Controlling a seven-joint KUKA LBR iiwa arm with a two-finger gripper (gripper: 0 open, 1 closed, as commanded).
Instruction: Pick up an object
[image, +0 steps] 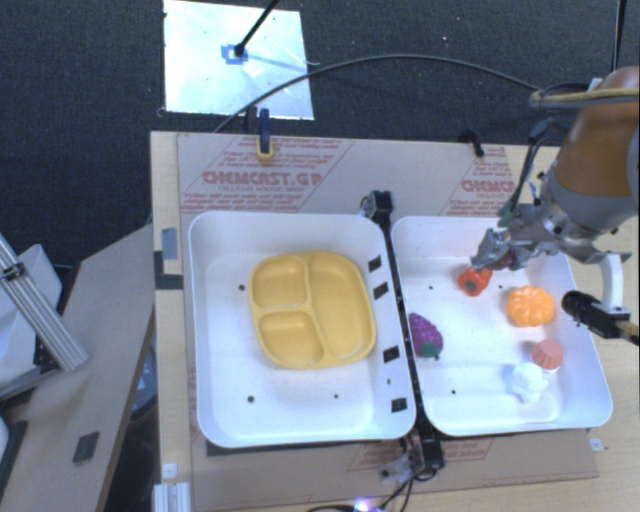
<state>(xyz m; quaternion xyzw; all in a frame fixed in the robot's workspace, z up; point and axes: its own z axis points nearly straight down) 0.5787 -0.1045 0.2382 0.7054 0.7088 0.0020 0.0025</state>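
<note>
We find the right bin (455, 400) crowded along its right side: an orange pumpkin (529, 306), a pink piece (547, 353) and a white piece (528, 381) lie near each other. The pincer (492, 255) hangs over a red-orange piece (472, 281). Purple grapes (426, 335) hug the left wall. Between them and the white piece, bare floor. A yellow tray (310, 308) takes the left bin's (230, 400) middle, leaving bare margins.

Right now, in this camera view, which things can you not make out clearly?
1. Camera view: whether the gripper touches the small orange-red object; blurred and too small.
2. Camera view: what the white object is; small and pale against the right bin.
3. Camera view: the arm past its orange band; cut off by the right edge.
</note>
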